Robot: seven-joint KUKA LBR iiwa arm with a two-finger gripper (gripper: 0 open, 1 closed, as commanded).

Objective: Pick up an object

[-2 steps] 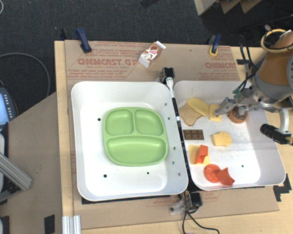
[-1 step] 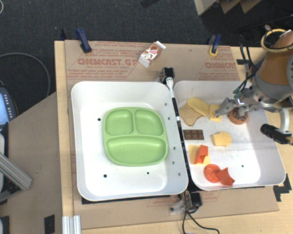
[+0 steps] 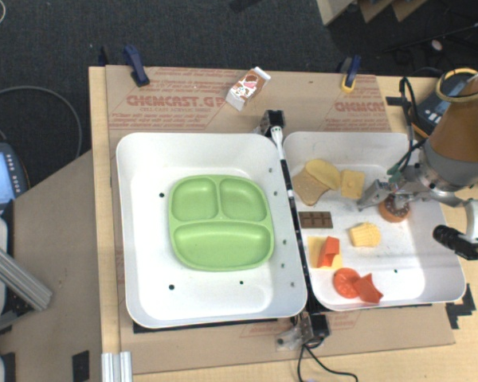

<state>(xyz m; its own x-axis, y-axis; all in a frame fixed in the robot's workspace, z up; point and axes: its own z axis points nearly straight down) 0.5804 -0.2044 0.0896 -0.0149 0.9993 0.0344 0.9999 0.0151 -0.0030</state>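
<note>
Fingers spread wide on the gripper, low over a small brown round thing, ready to pinch it. Yellow cheese sits just below.

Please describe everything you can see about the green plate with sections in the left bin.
The green plate is a pale green, rounded rectangle that looks like moulded plastic with a matte finish. It has three compartments: two smaller ones at the far side and one wide one at the near side, separated by raised ridges. All three compartments hold nothing. It lies flat, right side up, near the middle of the left white bin, resting on the bin floor. Nothing else touches it.
</note>
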